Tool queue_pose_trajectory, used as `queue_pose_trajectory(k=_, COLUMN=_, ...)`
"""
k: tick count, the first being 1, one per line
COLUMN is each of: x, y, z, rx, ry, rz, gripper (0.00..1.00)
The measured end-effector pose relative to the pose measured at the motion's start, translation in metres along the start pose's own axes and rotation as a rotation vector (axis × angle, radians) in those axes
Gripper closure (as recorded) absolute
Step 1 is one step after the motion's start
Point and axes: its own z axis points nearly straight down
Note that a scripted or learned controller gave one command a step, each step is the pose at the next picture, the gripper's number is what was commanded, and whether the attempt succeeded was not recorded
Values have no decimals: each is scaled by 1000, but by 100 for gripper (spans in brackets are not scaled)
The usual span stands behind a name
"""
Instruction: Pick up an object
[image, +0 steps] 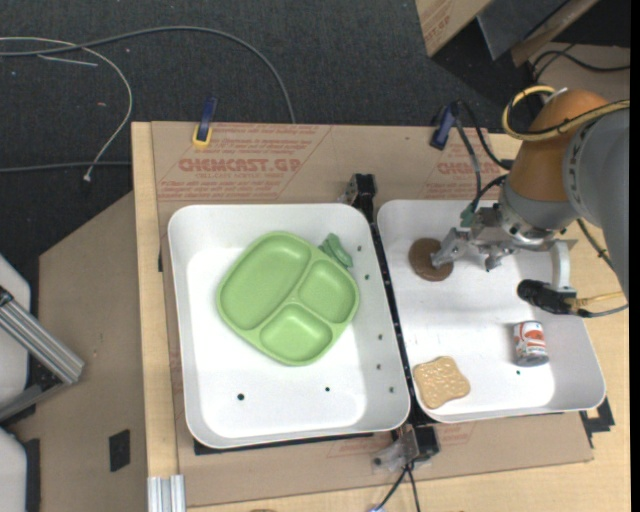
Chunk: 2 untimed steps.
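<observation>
Over the right bin (570, 395), near its far edge, the hand (462, 250) hovers just beside a brown disc (430, 260); whether it is clenched or released I cannot tell. A small can (531, 342) lies toward the right rim, a tan cracker (441, 382) by the near-left corner, with bare floor between. A green divided plate (289, 297) occupies the left bin (200, 400).

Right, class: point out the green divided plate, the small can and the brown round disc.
green divided plate (288, 297): camera view, central ridge.
small can (531, 343): camera view, its side.
brown round disc (428, 261): camera view, top face.
</observation>
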Motion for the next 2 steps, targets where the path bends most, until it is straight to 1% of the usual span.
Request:
queue_pose_trajectory(k=1, x=1, y=3, z=-15, rx=-8, ry=-1, rz=-2, gripper=100)
queue_pose_trajectory(k=2, x=0, y=7, z=-81, rx=-7, ry=-4, rz=-2, gripper=100)
